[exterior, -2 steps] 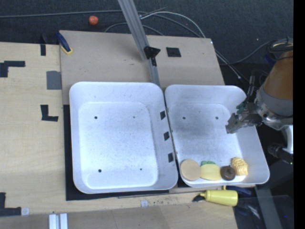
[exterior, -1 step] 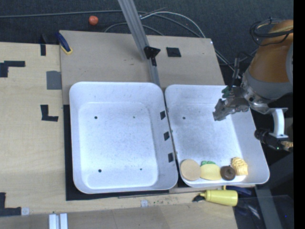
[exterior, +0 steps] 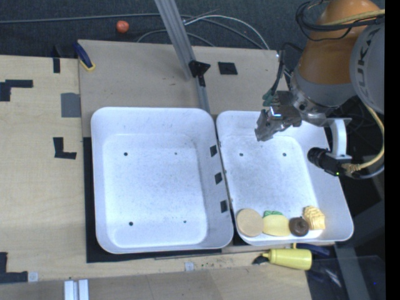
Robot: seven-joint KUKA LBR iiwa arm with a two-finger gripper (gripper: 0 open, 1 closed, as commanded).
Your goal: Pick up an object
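Observation:
Several small objects lie in a row along the near edge of the right bin (exterior: 325, 186): a tan round disc (exterior: 249, 222), a green piece (exterior: 272, 214) tucked behind a pale yellow piece (exterior: 275, 225), a dark brown ring (exterior: 299, 227) and a yellow ridged piece (exterior: 314, 217). My gripper (exterior: 267, 130) hangs over the far end of the right bin, well away from those objects. Nothing shows between its fingers.
The left bin (exterior: 100, 167) stands beside the right one. A yellow-handled tool (exterior: 290, 258) lies on the bench just in front of the right bin. A slanted metal pole (exterior: 178, 36) rises behind the bins. A small orange ball (exterior: 122, 25) rests at the far back.

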